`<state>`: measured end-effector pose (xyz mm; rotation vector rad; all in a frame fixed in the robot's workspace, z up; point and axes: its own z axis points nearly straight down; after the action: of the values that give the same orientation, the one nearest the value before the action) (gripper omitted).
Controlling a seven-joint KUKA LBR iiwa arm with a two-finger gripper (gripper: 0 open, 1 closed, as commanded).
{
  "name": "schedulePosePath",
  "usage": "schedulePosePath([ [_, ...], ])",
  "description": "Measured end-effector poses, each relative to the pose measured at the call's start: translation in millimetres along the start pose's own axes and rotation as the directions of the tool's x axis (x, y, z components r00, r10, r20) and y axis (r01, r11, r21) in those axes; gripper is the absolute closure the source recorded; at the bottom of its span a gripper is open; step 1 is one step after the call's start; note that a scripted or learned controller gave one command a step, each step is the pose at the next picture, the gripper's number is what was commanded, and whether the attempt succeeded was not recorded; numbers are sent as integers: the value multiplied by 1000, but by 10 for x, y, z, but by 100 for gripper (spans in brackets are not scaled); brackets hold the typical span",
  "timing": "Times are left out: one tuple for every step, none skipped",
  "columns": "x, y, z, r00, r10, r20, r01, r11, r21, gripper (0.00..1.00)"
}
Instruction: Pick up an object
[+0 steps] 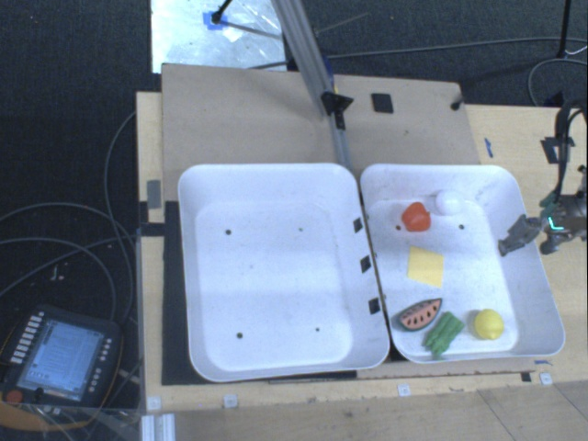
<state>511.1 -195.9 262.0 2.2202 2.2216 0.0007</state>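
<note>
End effector (522,234) hangs over right bin's (533,292) right rim, finger state unclear; red pepper (415,216), cheese slice (425,266) lie inside

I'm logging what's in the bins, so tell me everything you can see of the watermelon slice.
The watermelon slice looks like a small toy wedge: red flesh with dark seed specks and a thin green rind along its curved lower edge. It lies flat on the right bin's floor, near the front left. A green vegetable sits close at its right, possibly touching. The yellow square lies apart behind it.
</note>
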Motion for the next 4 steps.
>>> schedulePosePath([
  [0, 0, 0, 1000, 0, 0, 0, 1000, 0, 0],
  [95, 30, 544, 1000, 0, -1, 0, 1000, 4, 0],
  [68, 23, 1165, 1000, 1, -1, -1, 1000, 5, 0],
  [71, 12, 1684, 1000, 1, -1, -1, 1000, 4, 0],
])
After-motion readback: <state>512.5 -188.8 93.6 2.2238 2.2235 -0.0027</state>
